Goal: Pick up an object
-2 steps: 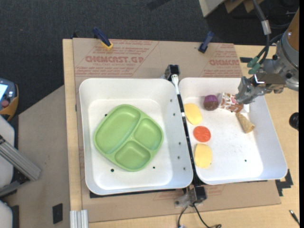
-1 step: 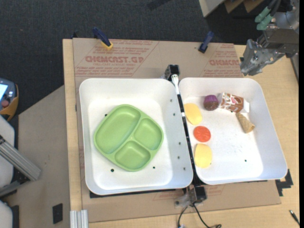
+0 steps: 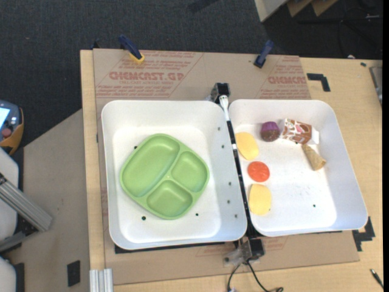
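The right bin (image 3: 340, 181) holds several small objects. A yellow piece (image 3: 246, 145) lies near its left wall, with an orange-red round piece (image 3: 258, 171) below it and a second yellow piece (image 3: 260, 199) below that. A purple round object (image 3: 270, 131) sits at the bin's back, beside a brown-and-white wrapped item (image 3: 297, 130). A tan cone-shaped piece (image 3: 314, 157) lies to the right of them. The left bin (image 3: 112, 139) holds a green divided plate (image 3: 164, 176).
Both bins rest on a cardboard-covered bench (image 3: 182, 72), held by blue clamps (image 3: 132, 49) at the back edge. A black divider strip (image 3: 230, 140) runs between the bins. Dark floor surrounds the bench.
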Robot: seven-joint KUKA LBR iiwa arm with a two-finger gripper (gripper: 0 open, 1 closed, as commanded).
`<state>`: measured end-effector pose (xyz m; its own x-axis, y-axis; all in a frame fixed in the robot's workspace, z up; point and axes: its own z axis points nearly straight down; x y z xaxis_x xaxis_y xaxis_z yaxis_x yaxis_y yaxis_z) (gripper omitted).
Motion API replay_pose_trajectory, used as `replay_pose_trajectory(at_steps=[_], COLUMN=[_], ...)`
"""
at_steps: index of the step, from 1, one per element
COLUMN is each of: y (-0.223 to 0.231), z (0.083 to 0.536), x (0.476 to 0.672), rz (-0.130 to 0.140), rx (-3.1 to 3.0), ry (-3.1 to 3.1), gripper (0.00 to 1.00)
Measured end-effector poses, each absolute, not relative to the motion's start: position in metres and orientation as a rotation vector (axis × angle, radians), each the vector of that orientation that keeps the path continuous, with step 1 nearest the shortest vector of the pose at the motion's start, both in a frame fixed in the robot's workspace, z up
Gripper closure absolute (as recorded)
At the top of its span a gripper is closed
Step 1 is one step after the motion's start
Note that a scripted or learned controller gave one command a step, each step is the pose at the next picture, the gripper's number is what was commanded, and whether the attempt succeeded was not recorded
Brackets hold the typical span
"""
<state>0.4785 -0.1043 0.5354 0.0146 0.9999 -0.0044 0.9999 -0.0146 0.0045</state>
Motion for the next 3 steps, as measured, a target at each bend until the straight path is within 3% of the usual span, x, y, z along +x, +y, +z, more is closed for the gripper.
replay_pose_trajectory(at_steps=[1, 2, 3], y=[-0.180, -0.227, -0.224], z=[0.535, 0.536, 0.535], x=[0.516, 0.477, 0.480], rz=[-0.001, -0.002, -0.001], rx=[2.224, 2.227, 2.221], ry=[2.209, 2.215, 2.221], gripper=[1.00, 1.00, 1.00])
